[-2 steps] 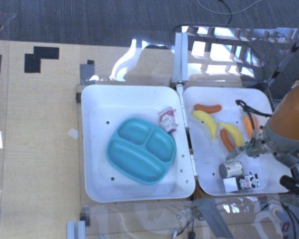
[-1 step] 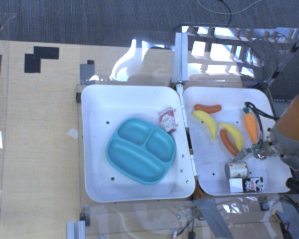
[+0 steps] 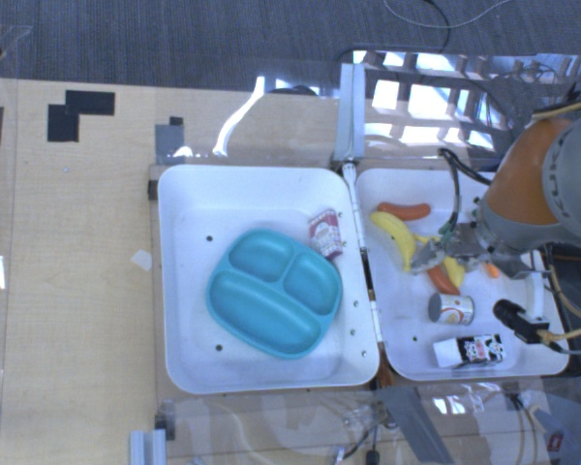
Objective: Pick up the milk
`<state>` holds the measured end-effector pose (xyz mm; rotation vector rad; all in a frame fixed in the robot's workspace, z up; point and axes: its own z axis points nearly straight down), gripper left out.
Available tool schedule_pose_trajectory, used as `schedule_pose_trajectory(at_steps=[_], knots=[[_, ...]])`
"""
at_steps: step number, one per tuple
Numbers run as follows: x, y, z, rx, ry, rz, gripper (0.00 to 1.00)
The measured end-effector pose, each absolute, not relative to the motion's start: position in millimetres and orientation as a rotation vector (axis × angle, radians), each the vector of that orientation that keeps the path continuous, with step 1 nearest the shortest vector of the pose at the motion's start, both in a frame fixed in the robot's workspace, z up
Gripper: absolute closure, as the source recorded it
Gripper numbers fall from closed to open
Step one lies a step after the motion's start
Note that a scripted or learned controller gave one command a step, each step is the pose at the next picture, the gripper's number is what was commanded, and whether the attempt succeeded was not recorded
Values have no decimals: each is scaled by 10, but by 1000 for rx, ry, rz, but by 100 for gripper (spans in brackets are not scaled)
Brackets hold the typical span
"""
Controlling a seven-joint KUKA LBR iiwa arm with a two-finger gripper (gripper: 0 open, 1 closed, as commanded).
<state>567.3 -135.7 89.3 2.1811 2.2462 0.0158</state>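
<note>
The milk (image 3: 470,351) is a small white carton with black cow patches. It lies on its side near the front edge of the right bin (image 3: 405,352). My gripper (image 3: 432,257) hangs low over the middle of that bin, right beside the lower end of a yellow banana (image 3: 393,232) and above an orange carrot-like piece (image 3: 446,278). The milk lies well apart from the gripper, toward the front of the bin, with a small can (image 3: 451,308) between them. Nothing is visibly held.
A red-orange sausage (image 3: 404,210) lies at the back of the right bin. The left bin (image 3: 189,260) holds a blue divided plate (image 3: 274,292) and a red-and-white packet (image 3: 325,232) near its right wall. The arm's grey and orange wrist (image 3: 528,187) looms over the right bin's right side.
</note>
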Motion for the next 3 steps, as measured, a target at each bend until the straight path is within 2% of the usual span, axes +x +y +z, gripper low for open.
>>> schedule_pose_trajectory(at_steps=[1, 2, 3], knots=[[5185, -1444, 895, 2465, 1933, 18, 0], [5213, -1427, 1013, 2456, 1938, 25, 100], [5623, -1251, 896, 2570, 1792, 11, 100]])
